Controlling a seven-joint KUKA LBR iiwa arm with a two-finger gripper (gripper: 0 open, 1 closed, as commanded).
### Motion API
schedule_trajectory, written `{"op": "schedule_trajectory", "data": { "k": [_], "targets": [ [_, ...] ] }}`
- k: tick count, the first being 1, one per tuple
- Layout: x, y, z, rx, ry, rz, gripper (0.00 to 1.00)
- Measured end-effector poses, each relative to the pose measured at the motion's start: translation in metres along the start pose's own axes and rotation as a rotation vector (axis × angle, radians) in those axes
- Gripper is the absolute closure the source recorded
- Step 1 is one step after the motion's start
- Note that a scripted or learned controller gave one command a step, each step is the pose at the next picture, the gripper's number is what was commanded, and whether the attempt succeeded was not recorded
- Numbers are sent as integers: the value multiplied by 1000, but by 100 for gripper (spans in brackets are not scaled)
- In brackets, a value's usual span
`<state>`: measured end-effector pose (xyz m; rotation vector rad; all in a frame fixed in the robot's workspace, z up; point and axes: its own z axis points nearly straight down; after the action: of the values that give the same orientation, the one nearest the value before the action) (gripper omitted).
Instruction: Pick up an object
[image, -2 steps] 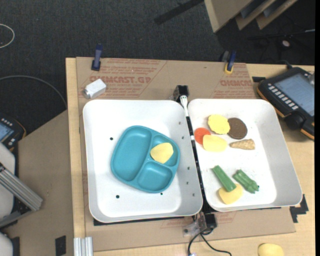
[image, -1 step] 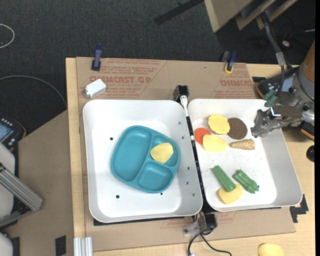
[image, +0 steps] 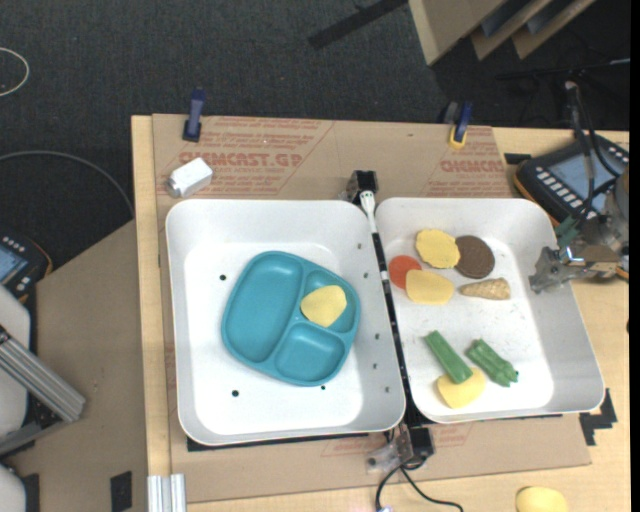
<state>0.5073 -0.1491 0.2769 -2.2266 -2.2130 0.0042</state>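
Observation:
The right bin (image: 560, 340) holds several toy foods: a yellow round piece (image: 437, 247), a brown disc (image: 475, 257), a red disc (image: 401, 269), a pale yellow slab (image: 430, 289), a tan cone (image: 487, 290), two green pods (image: 447, 356) (image: 494, 362) and a yellow wedge (image: 460, 391). In the left bin (image: 200, 260) lies a teal divided plate (image: 270, 320) with a yellow piece (image: 324, 305) in its upper right compartment. My gripper (image: 548, 270) hangs at the right bin's right rim, level with the tan cone and apart from every item.
A white block (image: 190, 177) lies on the cardboard behind the left bin. Blue clamps (image: 194, 112) (image: 459, 124) hold the board's far edge. A control pendant (image: 565, 180) sits at the back right. A yellow object (image: 540, 499) lies by the front right corner.

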Motion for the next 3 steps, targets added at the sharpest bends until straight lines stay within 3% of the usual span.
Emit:
{"op": "schedule_trajectory", "data": {
  "k": [1,2,3],
  "targets": [
    [-52,62,66,-12,-4,-5,100],
    [-38,-32,73,5,5,-2,100],
    [-76,-28,124,0,2,-4,100]
  ]
}}
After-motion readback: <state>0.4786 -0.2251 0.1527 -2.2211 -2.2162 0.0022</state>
